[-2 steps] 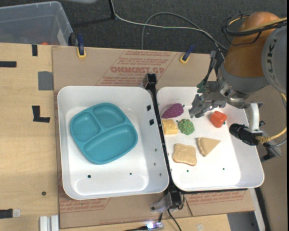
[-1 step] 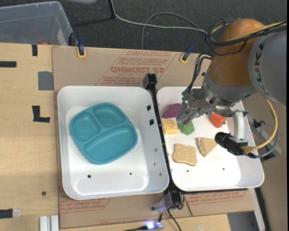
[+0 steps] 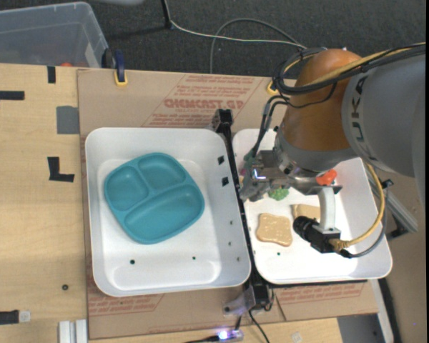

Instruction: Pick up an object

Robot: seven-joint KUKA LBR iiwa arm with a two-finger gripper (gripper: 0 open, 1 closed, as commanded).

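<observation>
We see the gripper (image 3: 261,182) low over the right bin (image 3: 365,266), near its left wall, above a small green object (image 3: 279,190); we cannot tell its state. The toast slice (image 3: 274,229) lies untouched near the front edge. Nothing looks lifted yet.

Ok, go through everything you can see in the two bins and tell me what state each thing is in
Blue plate: lying flat in the left bin, compartments facing up, nothing on it.
Toast: lying flat on the floor of the right bin, not gripped.
Green thing: in the right bin, partly hidden under the arm.
Claw: low over the right bin's left side.
</observation>
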